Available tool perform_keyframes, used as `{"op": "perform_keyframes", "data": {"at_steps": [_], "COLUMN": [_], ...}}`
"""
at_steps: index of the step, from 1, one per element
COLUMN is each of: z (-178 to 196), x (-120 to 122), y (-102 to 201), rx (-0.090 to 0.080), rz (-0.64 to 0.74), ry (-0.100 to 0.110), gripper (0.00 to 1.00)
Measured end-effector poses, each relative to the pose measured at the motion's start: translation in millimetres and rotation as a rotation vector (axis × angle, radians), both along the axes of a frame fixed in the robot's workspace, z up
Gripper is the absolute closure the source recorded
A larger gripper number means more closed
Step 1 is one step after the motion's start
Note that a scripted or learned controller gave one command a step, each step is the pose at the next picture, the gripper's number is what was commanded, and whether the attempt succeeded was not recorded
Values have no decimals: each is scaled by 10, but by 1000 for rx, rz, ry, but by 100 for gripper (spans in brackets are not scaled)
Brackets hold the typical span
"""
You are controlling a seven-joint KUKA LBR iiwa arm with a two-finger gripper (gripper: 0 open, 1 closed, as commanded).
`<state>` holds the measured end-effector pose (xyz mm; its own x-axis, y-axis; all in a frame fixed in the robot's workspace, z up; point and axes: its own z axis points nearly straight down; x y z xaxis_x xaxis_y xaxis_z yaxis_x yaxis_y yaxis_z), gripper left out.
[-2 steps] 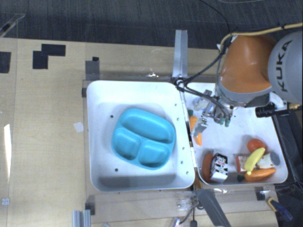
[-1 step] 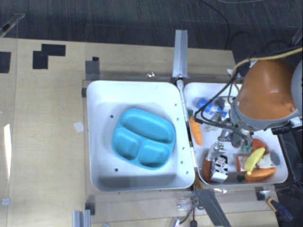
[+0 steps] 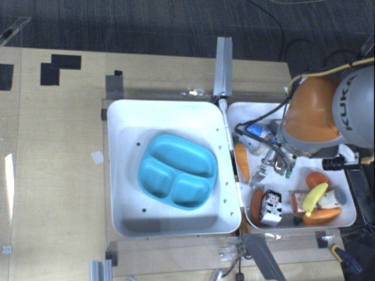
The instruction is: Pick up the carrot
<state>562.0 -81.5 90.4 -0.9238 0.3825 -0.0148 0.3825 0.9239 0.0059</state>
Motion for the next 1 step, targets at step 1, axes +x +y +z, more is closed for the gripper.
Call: {"op": "perform_keyframes", "data": {"at_steps": [1], "z": [122], "x": [22], "y": [16], "rx": [2], "rz": [1], "ry": [-5], "gripper": [100]}}
